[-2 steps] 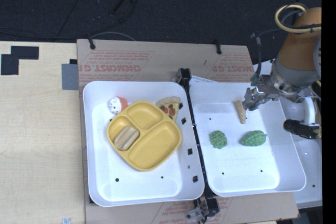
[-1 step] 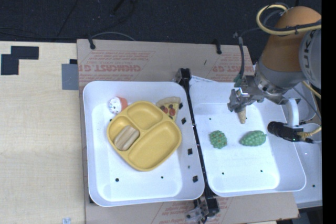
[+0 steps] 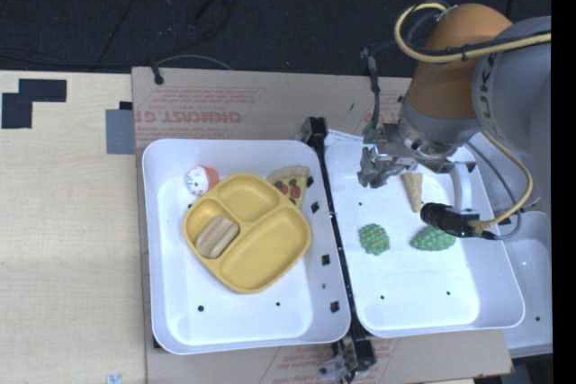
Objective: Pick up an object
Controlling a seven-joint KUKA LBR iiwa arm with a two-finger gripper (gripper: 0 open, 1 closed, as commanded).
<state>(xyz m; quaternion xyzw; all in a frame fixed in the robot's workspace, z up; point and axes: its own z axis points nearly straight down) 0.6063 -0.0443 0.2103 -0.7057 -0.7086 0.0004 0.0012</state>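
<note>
My gripper [image 3: 376,172] hangs over the back left part of the right bin [image 3: 450,306], just above its floor, with nothing seen in it. A tan cone [image 3: 412,190] lies just to its right. In front of it sit a small green knobbly piece [image 3: 374,238] and a flatter green leafy piece [image 3: 434,240]. The grey arm with its orange band covers the bin's back right corner.
The left bin [image 3: 234,319] holds a yellow divided plate [image 3: 261,252] with a tan bread-like piece [image 3: 216,236] in one compartment. A pizza slice [image 3: 290,183] and a white and orange toy [image 3: 200,181] lie behind the plate. A black divider [image 3: 328,229] runs between the bins.
</note>
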